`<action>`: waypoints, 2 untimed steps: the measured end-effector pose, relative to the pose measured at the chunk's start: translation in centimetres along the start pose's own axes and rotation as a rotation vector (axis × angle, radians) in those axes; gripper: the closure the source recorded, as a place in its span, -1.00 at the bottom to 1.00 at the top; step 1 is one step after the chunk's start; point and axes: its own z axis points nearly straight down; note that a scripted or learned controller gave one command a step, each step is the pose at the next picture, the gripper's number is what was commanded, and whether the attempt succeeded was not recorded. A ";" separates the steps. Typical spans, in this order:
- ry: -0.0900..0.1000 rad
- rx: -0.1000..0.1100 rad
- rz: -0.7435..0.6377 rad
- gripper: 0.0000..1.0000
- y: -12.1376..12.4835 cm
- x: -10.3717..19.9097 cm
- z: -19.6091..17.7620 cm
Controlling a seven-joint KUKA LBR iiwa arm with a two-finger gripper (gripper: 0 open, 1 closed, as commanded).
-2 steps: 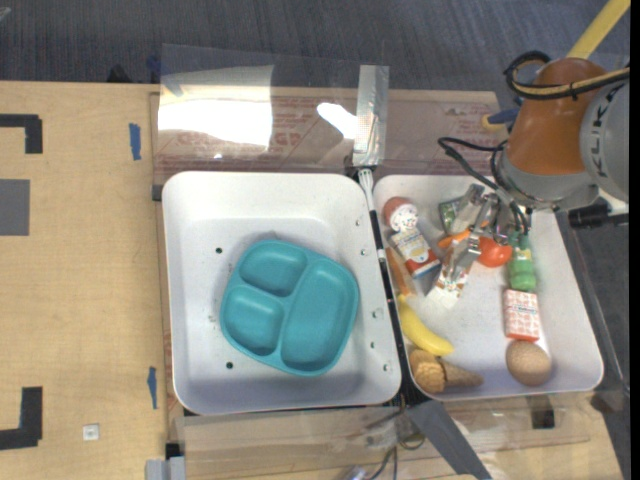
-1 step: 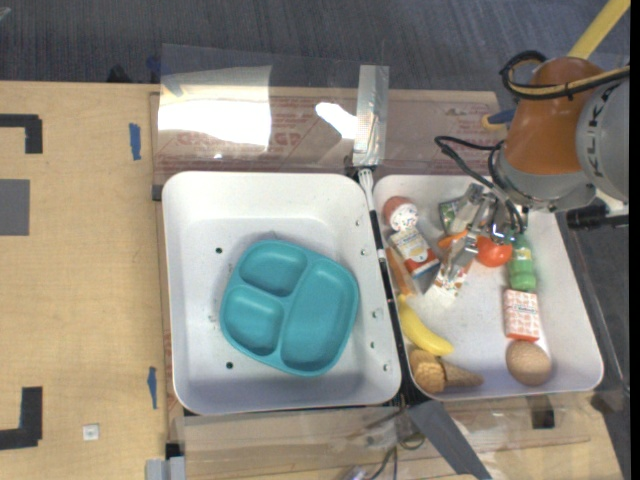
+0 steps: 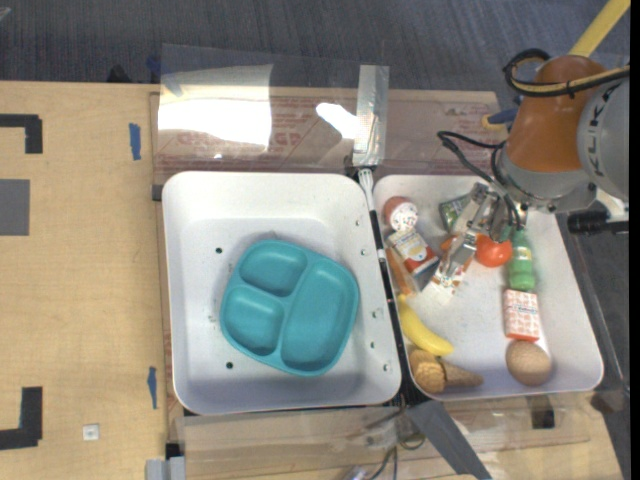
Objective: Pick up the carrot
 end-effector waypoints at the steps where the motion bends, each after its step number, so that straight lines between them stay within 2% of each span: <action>1: -0.044 -0.007 0.133 -1.00 1.4 2.0 -0.3; 2: -0.069 -0.035 0.247 -1.00 1.5 3.1 -0.4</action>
